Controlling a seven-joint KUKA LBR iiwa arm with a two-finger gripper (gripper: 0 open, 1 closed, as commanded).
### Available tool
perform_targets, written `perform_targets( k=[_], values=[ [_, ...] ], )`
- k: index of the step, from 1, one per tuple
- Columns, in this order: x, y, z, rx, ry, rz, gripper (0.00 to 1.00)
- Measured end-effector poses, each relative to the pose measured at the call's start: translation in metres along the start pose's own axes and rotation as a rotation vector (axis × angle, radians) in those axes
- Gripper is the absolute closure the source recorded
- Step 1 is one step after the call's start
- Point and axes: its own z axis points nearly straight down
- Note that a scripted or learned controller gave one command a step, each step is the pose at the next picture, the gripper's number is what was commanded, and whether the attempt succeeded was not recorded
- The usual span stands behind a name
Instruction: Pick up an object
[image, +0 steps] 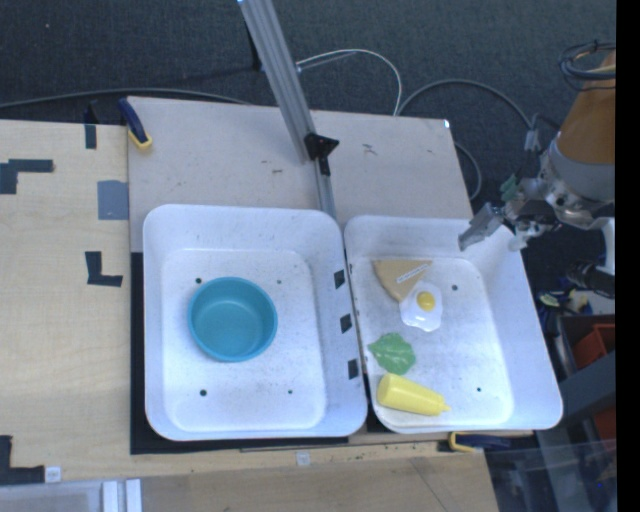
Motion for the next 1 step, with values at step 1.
perform_targets(
  k=[1],
  values=[
    [-0.0001,0.0000,0.0000,0.000,0.000,0.000,0.00]
  ],
)
